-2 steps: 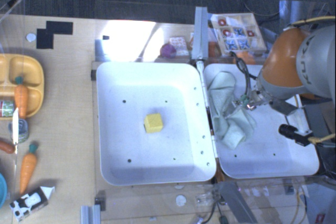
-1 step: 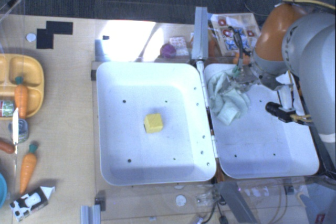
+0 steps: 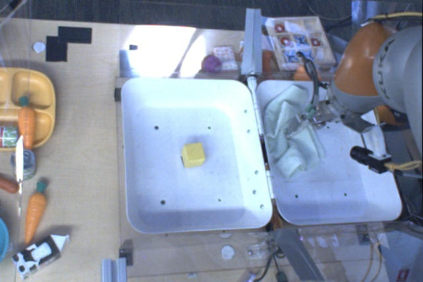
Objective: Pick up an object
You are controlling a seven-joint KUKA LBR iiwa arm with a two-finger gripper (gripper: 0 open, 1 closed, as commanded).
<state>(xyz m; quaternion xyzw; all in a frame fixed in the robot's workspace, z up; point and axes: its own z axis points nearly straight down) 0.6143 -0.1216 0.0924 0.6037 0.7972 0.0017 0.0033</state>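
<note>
A pale green cloth [image 3: 291, 135] is seen bunched in the right bin [image 3: 350, 198], touched by the gripper [image 3: 310, 117]; its grip cannot be told. A yellow block [image 3: 193, 155] is seen in the left bin [image 3: 165, 109]. No writing can be read

Robot lab: bench [image 3: 86, 142], white bins [image 3: 165, 102].

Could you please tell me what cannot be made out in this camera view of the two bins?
- The gripper: open or shut is hidden by the wrist above the pale cloth.
- Cloth's underside: covered by its own folds.
- Purple object behind the left bin: glare blurs it.
- Yellow tray: cut by the left edge.
</note>
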